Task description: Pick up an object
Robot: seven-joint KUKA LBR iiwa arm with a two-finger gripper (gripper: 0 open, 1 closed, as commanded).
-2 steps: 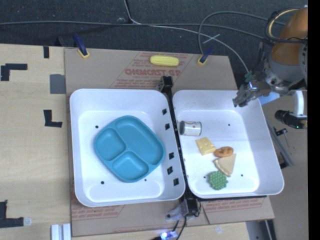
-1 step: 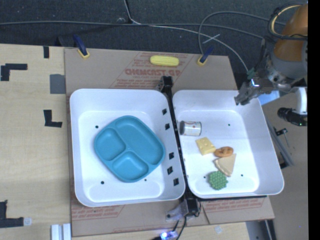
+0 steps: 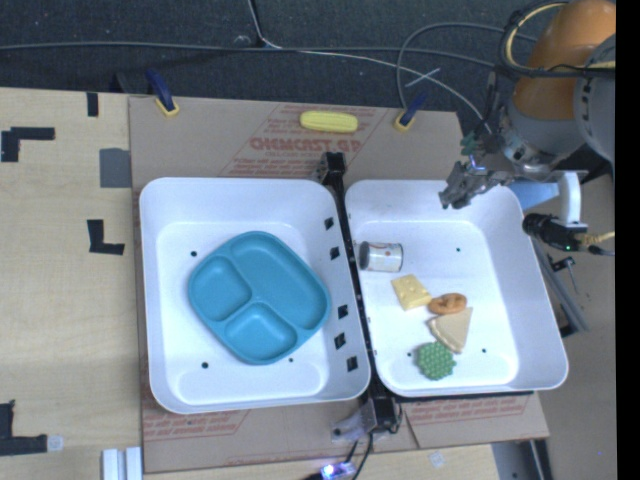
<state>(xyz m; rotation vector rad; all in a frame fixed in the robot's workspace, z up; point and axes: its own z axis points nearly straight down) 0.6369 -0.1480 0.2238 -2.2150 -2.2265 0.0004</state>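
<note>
The tool (image 3: 457, 194) is seen at the upper right of the frame, poised over the upper right corner of the right bin (image 3: 500, 373); nothing is seen between its tips, and whether they are spread or pressed together cannot be told at this size. The step in hand is judged to be the approach, with no object yet chosen by contact.

The candidates lie lower in the right bin: a small metal can (image 3: 381, 257) on its side near the divider, a yellow cheese-like piece (image 3: 410, 292), an orange piece (image 3: 447, 303), a pale wedge (image 3: 453, 329) and a green lump (image 3: 435, 361), the last four clustered closely. The blue divided plate (image 3: 258, 296) sits in the left bin (image 3: 165, 368).

A move down-left in the frame, then a descent, would be called for; the can, lying apart, looks the easiest target.
</note>
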